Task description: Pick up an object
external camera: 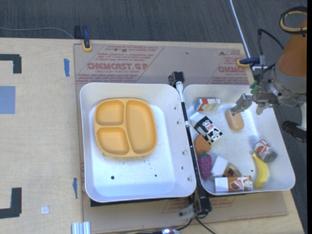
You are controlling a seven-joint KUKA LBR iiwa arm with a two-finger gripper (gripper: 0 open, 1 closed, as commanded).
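Two bins: left bin (92,145) and right bin (285,172) sit side by side on the bench, their inner rims touching along the middle.
Left bin contents: one yellow divided plate (126,127), three compartments, lying flat toward the far left part of the bin.
My claw (248,105): hangs over the far right part of the right bin, fingers spread apart, nothing between them.
My arm: grey wrist with orange band (295,57) comes in from the right edge, above the bin's far corner.
Nearest object: a tan bread-like piece (235,120) lies just below and left of my claw, near one fingertip; I cannot tell whether they touch.
Far row: a small red and white packet (207,103) lies near the bin's far wall, left of my claw.
Middle: a black and white cow-patterned box (208,128) lies tilted near the dividing rim, with an orange piece (202,145) just beside it on the near side.
Near left cluster: a purple grape-like bunch (205,165), a white block (219,164), a brown round item (231,171) and a white and orange carton (235,183) crowd together, touching or nearly so.
Near right: a banana (261,170) lies along the right side, with a small red and white can (263,150) just beside its far end.
Obstruction: bare bin floor between the bread-like piece and the can; the near left cluster is tightly packed.
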